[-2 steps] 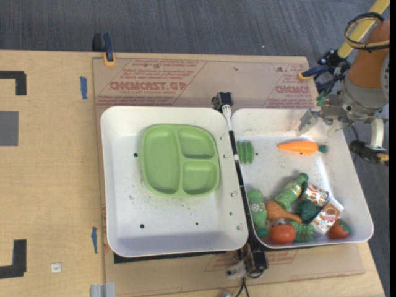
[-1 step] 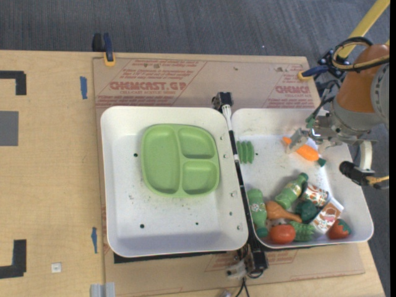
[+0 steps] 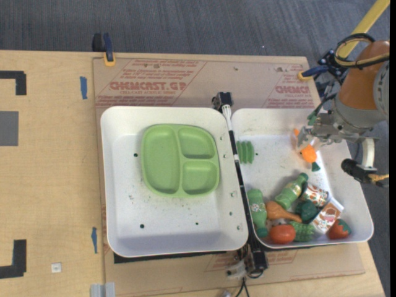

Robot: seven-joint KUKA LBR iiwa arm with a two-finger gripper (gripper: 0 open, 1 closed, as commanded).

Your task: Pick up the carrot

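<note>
The carrot [image 3: 308, 154] is orange with a green top and hangs over the upper right part of the right bin [image 3: 272, 142]. Its pointed tip shows up and to the left and its leafy end points down and to the right. My gripper [image 3: 305, 142] reaches in from the right under the orange wrist band and is shut on the carrot. One finger crosses the carrot's middle and hides that part.
A green divided plate [image 3: 180, 159] lies in the left bin [image 3: 117, 184]. Several toy foods crowd the right bin's lower part: a tomato [image 3: 282, 233], a green bottle [image 3: 291, 192], a strawberry [image 3: 341, 229] and an orange piece [image 3: 279, 211]. A green ridged item [image 3: 245, 151] lies near the divider.
</note>
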